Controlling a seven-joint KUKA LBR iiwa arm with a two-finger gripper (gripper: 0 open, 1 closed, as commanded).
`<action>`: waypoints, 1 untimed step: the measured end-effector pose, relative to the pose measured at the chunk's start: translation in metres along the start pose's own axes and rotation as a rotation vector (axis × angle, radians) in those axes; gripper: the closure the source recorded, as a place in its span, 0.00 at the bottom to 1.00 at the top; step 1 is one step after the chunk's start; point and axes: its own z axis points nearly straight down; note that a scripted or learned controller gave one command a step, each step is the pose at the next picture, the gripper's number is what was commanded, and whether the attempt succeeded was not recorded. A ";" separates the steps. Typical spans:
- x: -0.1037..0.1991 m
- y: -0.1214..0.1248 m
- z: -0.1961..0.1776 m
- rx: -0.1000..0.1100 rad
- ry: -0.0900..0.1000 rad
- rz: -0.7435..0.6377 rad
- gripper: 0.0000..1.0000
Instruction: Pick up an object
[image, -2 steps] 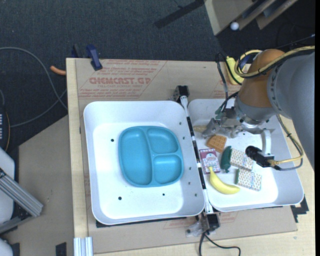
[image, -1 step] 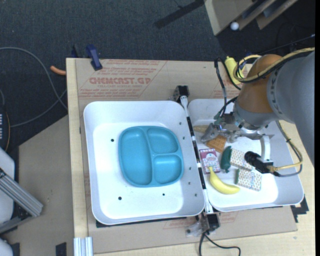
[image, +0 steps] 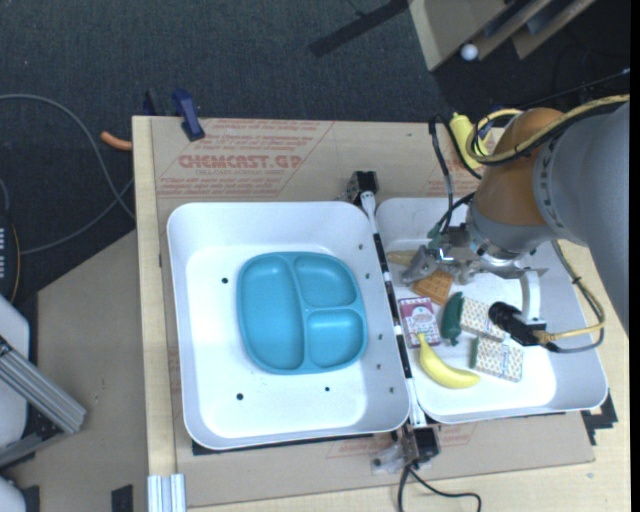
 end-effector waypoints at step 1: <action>0.000 -0.003 0.000 0.002 0.001 0.000 0.00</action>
